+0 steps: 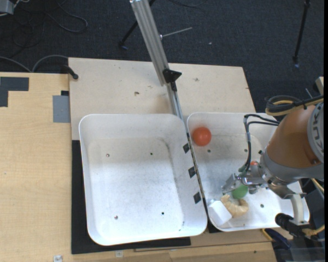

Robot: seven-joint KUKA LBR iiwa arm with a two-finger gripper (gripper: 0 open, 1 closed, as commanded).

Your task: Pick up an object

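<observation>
An orange ball (201, 136) lies near the back left of the right bin (224, 125). At that bin's front, a small green object (240, 192) rests against a tan lumpy object (235, 207), with a white block (220, 213) beside them. My gripper (239, 183) reaches in from the right and hangs low, directly over the green object. The wrist hides whether it touches the object.
The left bin (134, 179) sits beside the right one, with a divider edge (190, 171) carrying black clips between them. A slanted metal rail (156, 48) rises behind the bins. The grey and orange arm (295, 146) covers the right bin's right side.
</observation>
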